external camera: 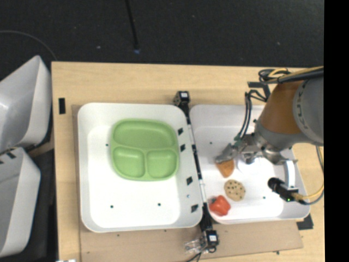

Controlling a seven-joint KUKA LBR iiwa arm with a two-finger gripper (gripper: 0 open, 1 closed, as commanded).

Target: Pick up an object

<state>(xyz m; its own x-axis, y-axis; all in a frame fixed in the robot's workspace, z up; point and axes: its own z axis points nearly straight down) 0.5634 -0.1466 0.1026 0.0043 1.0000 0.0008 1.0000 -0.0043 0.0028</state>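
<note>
Your gripper [228, 158] sits on the orange piece [226, 169], above the cookie [234, 189]; whether its jaws grip, you cannot tell. An off-centre pinch could squirt it free.

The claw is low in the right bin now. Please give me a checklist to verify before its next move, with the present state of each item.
1. Claw is over the right bin: ok.
2. Claw is at the orange piece: ok.
3. Orange piece is between the claw tips: cannot tell.
4. Cookie lies apart from the claw: ok.
5. Red piece lies apart, near the bin's front corner: ok.
6. Green divided plate sits in the left bin, out of the way: ok.
</note>
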